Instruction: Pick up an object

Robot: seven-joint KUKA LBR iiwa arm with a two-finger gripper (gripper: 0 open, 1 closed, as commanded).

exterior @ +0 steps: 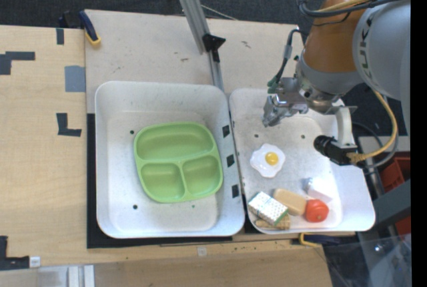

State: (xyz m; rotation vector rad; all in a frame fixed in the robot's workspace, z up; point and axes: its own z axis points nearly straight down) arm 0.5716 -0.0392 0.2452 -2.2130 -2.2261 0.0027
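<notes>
At the near edge of the right bin [353, 212] a small checkered box [268, 207] lay against a tan block [291, 201], with a red tomato [316, 211] just beside them. A little farther in sat a fried egg [268, 160], yolk up, on its own. The gripper [273, 113] hung over the far part of that same bin, beyond the egg and apart from it, with nothing between its fingers; whether they were parted I could not tell. The left bin [110, 145] held a green divided plate [177, 161].
</notes>
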